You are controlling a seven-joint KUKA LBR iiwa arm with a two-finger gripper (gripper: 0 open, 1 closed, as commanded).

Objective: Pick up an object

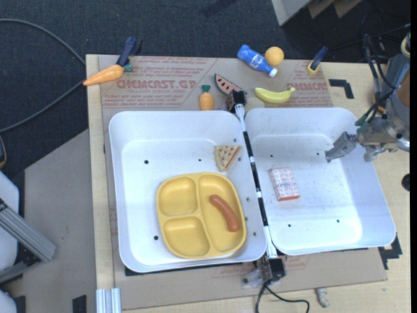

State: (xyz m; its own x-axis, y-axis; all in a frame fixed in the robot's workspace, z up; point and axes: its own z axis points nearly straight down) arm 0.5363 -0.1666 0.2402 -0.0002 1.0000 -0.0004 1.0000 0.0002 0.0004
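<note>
The small pink carton [284, 184] lies untouched in the right bin [365, 233], claw [344, 146] hovering apart, open or shut I cannot tell, pick not begun.

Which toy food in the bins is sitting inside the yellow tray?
The sausage, lying in the yellow tray's right compartment. The waffle wedge lies on the left bin's floor instead.

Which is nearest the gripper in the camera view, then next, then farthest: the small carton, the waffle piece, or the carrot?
From the gripper:
1. Small carton, right bin, near the divider.
2. Waffle piece, left bin.
3. Carrot, outside the bins, bench's far left corner.
</note>
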